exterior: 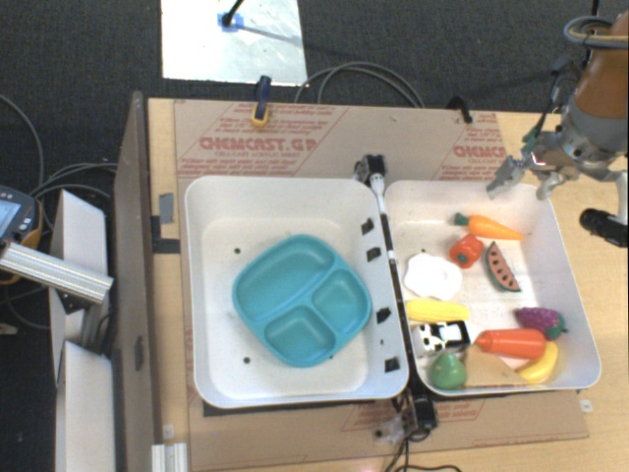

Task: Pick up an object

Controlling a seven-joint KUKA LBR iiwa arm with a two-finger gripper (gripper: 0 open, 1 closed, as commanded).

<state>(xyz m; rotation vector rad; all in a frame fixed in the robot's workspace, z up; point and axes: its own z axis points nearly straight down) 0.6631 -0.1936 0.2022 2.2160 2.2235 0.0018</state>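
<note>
Gripper [524, 176]: fingers spread open, nothing between them, above the right bin's [575, 264] far right corner. Right bin contents: carrot [494, 228] and tomato [466, 251] near the far edge; watermelon slice [503, 267] beside them; white disc [433, 276] and corn [437, 311] along the left wall; pear [449, 372], pepper [511, 342], banana [541, 364] and grapes [540, 319] at the near edge. Left bin [216, 224]: teal tray [301, 300], centred.

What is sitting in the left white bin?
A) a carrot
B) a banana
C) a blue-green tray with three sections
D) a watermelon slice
C: the blue-green tray lies alone in the left bin, while the toy foods sit in the right bin.
</note>
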